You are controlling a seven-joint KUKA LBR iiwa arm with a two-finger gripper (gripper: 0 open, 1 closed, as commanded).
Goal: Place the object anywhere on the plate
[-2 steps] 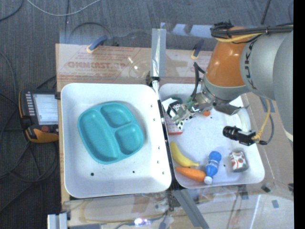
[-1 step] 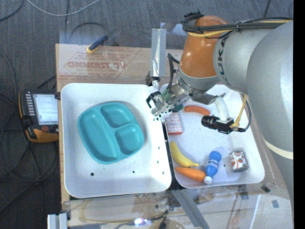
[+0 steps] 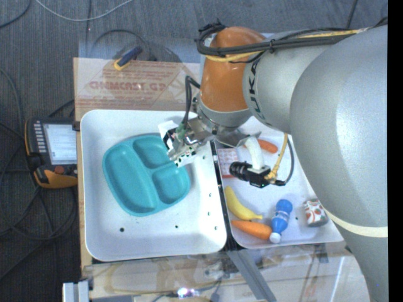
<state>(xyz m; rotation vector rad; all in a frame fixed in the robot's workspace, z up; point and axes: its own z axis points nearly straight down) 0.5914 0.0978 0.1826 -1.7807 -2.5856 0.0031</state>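
Poised over the right rim of the turquoise moulded-plastic plate [image 3: 146,173], three shallow compartments, glossy, rounded corners, lying in the left shallow white bin [image 3: 94,231]. Two-finger gripper [image 3: 181,148] under the orange-banded wrist, pointing left toward the plate; too cluttered to tell how far apart it stands, or whether anything sits in its grasp. Cannot make out the object for certain. Over in the right white bin [image 3: 318,234]: smooth yellow banana [image 3: 239,207], orange carrot [image 3: 250,228], blue-and-white bottle [image 3: 280,218]. Plate just beneath and left of the tool, long side running top-to-bottom.
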